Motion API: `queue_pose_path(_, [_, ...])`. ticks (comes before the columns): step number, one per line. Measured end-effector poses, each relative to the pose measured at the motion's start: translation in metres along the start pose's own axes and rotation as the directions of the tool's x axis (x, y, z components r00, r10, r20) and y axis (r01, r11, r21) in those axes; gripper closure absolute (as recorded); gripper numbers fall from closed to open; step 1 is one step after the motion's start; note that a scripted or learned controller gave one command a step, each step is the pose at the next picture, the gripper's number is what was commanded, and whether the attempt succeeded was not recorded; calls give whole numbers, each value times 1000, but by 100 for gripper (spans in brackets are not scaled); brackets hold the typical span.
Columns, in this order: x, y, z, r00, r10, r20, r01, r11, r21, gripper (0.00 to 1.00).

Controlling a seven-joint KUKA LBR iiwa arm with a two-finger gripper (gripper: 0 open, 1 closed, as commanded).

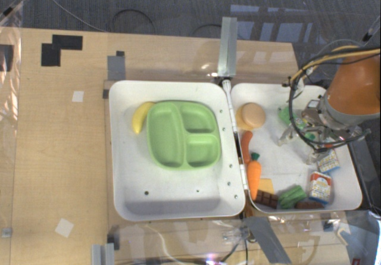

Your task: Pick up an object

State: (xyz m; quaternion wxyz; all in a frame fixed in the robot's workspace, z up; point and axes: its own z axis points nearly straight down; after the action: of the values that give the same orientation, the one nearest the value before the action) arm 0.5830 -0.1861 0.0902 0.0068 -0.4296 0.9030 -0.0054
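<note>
The arm reached in from 3 o'clock, wrist down over the right bin; whether the gripper was holding anything could not be told. The carrot lay near the bin's left wall, tip toward 6 o'clock.

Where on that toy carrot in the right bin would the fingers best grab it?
Probably across the orange body of the carrot, near its middle, coming straight down from above. It lies flat and lengthwise along the right bin's left wall, leafy end up-frame. That wall crowds one side, so closing across the narrow width looks tight; slightly toward the thicker top may help.
</note>
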Motion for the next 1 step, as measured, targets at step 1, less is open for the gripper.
queue_pose_path(1, [-19,-52,2,990,-144,1,144,990,-5,0])
